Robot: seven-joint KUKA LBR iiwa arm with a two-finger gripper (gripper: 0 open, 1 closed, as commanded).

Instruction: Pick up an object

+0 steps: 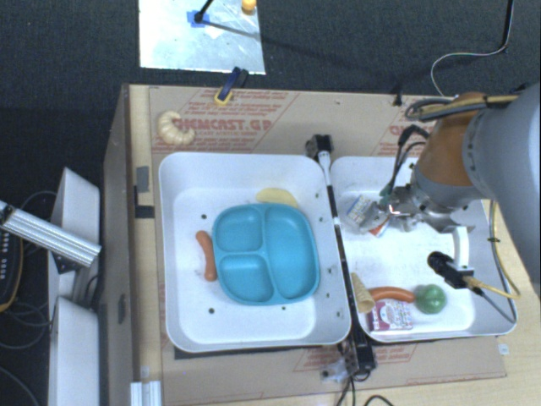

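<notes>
The grey arm reaches in from the right, its orange band just above the wrist — the forearm angled downward and to the left. The gripper hangs low at the arm's tip — its fingers too blurred to tell apart.

A silver sheet lies on dark carpet beyond the bench.

Cardboard-topped bench bears two white bins — left, right.
</notes>
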